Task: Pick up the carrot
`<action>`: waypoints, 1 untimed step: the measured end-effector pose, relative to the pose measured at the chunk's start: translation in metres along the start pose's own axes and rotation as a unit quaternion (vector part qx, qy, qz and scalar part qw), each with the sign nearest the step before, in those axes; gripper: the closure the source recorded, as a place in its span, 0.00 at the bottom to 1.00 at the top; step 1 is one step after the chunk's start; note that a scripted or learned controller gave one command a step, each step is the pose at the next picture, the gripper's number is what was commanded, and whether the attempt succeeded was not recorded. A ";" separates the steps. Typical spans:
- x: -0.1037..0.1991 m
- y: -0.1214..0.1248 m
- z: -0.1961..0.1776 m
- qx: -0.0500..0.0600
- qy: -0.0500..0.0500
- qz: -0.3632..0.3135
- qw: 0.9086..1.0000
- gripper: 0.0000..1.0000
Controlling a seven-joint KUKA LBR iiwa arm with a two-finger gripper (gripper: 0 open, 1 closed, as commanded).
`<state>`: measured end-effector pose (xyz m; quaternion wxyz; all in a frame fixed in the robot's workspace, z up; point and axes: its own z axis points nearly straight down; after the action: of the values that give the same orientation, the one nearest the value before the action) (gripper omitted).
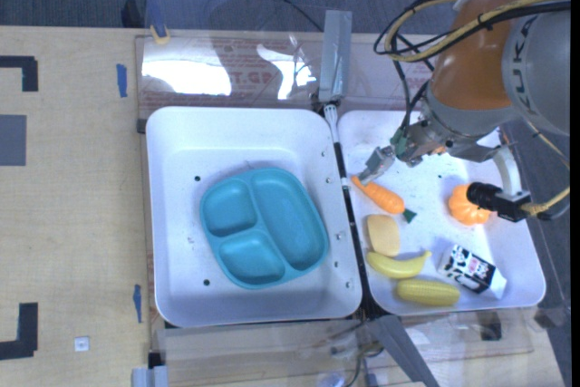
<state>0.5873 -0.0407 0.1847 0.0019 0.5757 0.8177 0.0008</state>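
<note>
Two fingers of the gripper (375, 164) stood a little apart, as far as the slanted view let me judge, with nothing between them, and their tips hung just above the leaf end of the carrot (379, 196). That carrot lay in the right bin (530, 281), close against the wall it shares with the left bin (172, 222), its length running on a slant away from that wall. It looked like a small toy of hard, smooth plastic: light, stiff, and likely to slip or roll, so the surest hold would be across its thicker middle, with the fingers set square to its length. Just beyond the carrot's far end sat a small dark green bit (409, 215), and beside that a pale yellow piece (383, 234); further from the carrot lay a banana (399, 264) and a yellow lemon-like piece (427, 291). An orange fruit (466, 203) sat well apart from the carrot, and a black-and-white carton (471, 269) beyond it. The shared wall stood nearest in the way, leaving little room for a finger on that side. Well apart from the carrot, a blue divided tray (263, 227) rested in the left bin.
</note>
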 end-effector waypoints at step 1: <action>0.012 -0.001 0.000 0.002 0.002 -0.079 0.997 0.00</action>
<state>0.5827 -0.0296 0.1851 -0.0002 0.5096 0.8604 0.0002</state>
